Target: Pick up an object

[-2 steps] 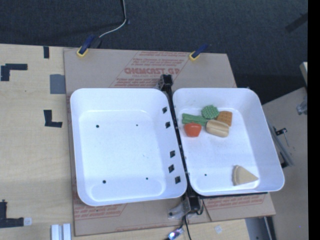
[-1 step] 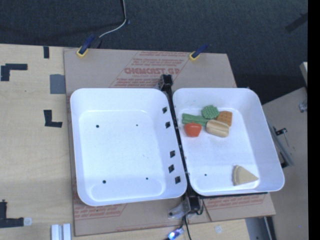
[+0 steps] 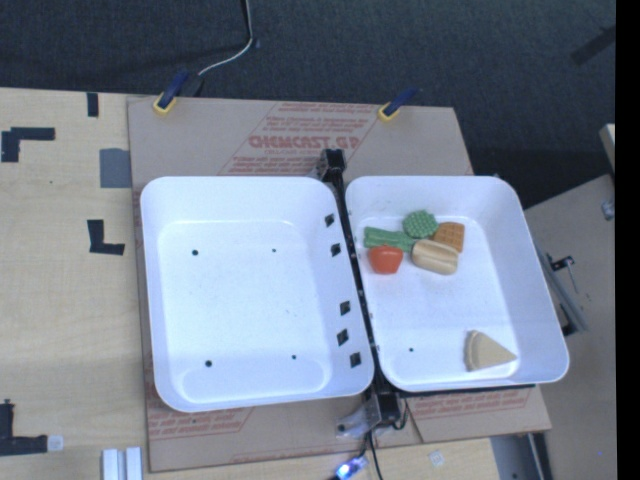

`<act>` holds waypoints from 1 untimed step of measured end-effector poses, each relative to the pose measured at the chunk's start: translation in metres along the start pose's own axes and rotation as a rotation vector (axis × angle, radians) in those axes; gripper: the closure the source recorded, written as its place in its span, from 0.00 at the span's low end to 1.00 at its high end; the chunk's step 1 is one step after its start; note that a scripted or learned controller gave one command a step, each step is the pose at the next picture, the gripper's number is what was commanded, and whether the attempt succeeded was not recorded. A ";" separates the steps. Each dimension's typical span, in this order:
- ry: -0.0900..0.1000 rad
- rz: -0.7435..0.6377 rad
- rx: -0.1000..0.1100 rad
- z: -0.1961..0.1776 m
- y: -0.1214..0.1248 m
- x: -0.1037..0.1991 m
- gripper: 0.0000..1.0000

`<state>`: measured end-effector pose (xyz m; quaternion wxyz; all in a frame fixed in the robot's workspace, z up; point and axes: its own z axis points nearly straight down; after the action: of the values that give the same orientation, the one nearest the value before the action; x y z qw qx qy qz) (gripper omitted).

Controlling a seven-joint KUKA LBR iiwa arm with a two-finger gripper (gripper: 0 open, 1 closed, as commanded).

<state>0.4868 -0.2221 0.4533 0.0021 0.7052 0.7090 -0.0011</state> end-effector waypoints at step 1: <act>0.005 0.006 0.006 0.046 -0.003 -0.001 1.00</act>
<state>0.4838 -0.2237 0.4068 -0.0016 0.7072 0.7070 -0.0013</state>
